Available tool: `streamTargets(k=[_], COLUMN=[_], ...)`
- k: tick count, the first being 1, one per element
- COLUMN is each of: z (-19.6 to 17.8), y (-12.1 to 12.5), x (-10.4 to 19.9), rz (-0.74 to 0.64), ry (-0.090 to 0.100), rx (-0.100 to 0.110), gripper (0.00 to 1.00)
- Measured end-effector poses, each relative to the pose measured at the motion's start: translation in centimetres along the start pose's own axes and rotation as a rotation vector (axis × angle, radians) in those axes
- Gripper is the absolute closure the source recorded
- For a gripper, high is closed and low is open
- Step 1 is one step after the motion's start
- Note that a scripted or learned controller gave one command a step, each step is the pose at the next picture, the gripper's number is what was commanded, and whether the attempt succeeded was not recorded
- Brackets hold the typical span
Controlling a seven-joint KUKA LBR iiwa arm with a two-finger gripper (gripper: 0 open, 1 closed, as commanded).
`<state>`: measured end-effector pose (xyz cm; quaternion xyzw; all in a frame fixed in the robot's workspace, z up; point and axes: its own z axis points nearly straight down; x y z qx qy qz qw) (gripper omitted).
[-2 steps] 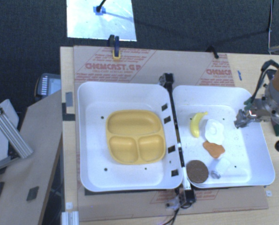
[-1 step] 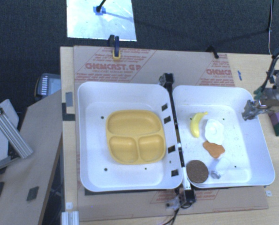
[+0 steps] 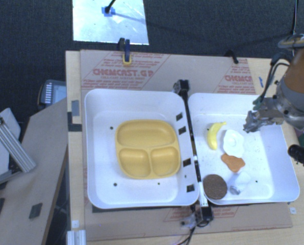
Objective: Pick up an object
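In the right bin (image 3: pixel 274 152) lie a yellow banana (image 3: pixel 213 135), a white fried-egg piece (image 3: pixel 233 142), an orange food piece (image 3: pixel 233 162), a brown round cookie (image 3: pixel 215 186) and a small pale object (image 3: pixel 241 180) near the front. My gripper (image 3: pixel 253 123) hangs over the right bin's back right part, to the right of the egg piece and apart from it. Nothing shows between its fingertips.
The left bin (image 3: pixel 98 137) holds a yellow three-compartment tray (image 3: pixel 144 148). A black divider with clips (image 3: pixel 187 147) runs between the bins. The bins sit on a cardboard sheet (image 3: pixel 142 70). A yellow clamp (image 3: pixel 126 55) stands at the back.
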<state>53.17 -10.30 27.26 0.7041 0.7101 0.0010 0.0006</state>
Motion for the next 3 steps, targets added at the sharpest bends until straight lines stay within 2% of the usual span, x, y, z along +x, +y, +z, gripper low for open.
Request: streamTargets(k=[2, 3], z=[1.4, 2.6], y=[-1.8, -1.3], x=[11.3, 17.5], rz=[-0.002, -0.003], ry=[0.002, 0.002], rx=[0.001, 0.001], gripper=[1.0, 1.0])
